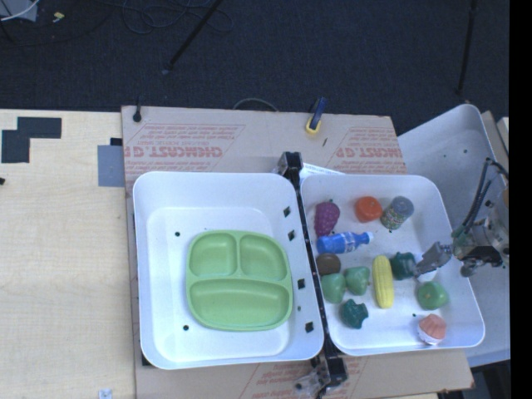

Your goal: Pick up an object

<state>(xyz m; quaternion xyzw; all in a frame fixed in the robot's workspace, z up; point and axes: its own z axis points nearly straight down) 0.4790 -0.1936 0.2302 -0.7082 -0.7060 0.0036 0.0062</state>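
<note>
Jaws of the gripper [432, 258] are too small and blurred to tell whether they are parted or clenched; nothing can be made out between them. That gripper sits low over the right part of the right bin [453, 204], reaching in from the right edge, with the arm's wrist [480, 252] just outside the bin wall.

Just left of the gripper lies one dark green object [403, 265], close to touching it. Just near of the gripper sits one light green round object [431, 295], and nearer still, by the bin's near right corner, one pink and white piece [432, 329].

Further left stands one yellow corn cob [382, 281], lying lengthwise near to far. Left of it are two light green pieces [345, 283] side by side, one brown piece [328, 263] and one teal piece [353, 312]. One blue bottle [342, 242] lies on its side, with one purple fruit [327, 218] beyond it. Toward the far wall are one orange object [368, 209] and one grey-green object [397, 212].

The left bin [158, 223] holds one green divided plate [239, 280] with three compartments.
</note>
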